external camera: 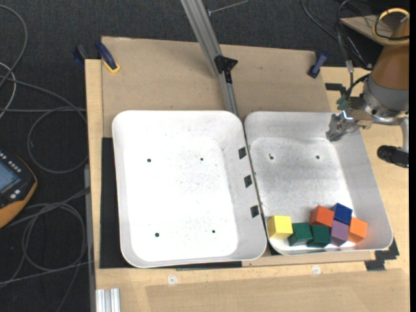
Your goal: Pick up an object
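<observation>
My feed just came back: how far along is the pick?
Nothing looks picked yet. The blocks all sit clustered at the near edge of the right bin. The tool is over that bin's far right corner, apart from them. Reaching, grasping and lifting one remain.

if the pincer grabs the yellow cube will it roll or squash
Probably neither. The yellow cube has flat faces, so it should sit rather than roll. It looks rigid, likely light. The green cube beside it may get nudged.

open floor (pixel 296 174) above clustered blocks (pixel 318 227)

Probably lab: cables (pixel 39 119), clamped bench (pixel 195 64)
</observation>
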Available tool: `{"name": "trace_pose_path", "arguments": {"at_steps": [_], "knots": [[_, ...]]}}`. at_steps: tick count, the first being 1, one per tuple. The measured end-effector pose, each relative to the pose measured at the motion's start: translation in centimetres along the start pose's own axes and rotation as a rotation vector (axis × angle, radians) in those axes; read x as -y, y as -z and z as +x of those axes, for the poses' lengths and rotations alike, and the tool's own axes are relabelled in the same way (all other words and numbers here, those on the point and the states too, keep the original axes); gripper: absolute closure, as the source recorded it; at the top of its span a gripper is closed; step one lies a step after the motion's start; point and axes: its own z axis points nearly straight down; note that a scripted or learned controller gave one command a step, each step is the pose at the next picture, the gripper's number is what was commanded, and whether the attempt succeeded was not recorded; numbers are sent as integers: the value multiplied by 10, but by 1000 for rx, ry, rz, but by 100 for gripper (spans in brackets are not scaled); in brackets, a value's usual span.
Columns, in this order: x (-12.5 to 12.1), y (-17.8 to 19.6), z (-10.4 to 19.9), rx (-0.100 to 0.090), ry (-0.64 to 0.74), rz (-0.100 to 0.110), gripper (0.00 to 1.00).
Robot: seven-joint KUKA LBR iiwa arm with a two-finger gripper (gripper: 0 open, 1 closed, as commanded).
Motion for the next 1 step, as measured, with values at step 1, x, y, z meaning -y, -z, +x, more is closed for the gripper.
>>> {"name": "trace_pose_path", "arguments": {"at_steps": [1], "knots": [[-7,65,2,1,1,-3,100]]}}
